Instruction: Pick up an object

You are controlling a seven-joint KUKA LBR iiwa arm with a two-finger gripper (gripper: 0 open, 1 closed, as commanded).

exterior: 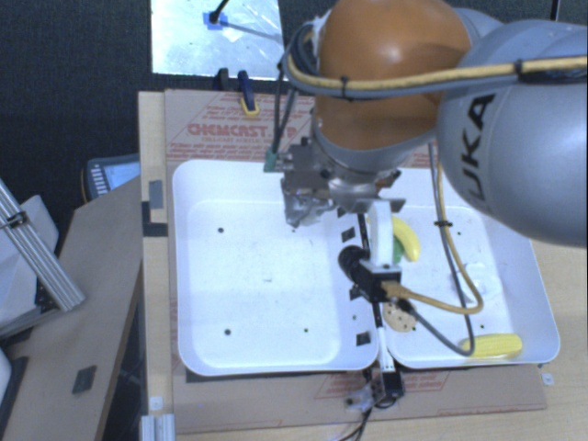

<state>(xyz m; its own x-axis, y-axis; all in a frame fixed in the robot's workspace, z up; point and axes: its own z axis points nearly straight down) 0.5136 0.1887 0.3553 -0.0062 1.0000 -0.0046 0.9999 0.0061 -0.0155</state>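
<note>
My gripper [301, 208] hangs low over the far right corner of the left bin [248, 338], under the large orange wrist band. Nothing shows beneath it but bare white bin floor. In the right bin [537, 324] a yellow banana-shaped piece with a green side [405, 241] lies close to the divider, just right of the gripper. A yellow corn-like piece [496, 344] rests by that bin's near edge. A tan round disc with dark dots [400, 317] lies near the divider at the front. The arm hides the far part of the right bin.
Both bins sit on a brown cardboard sheet [216, 131] with red print. Blue and yellow clamps [246, 95] stand at its far edge. A grey side table with metal rails [41, 265] lies to the left.
</note>
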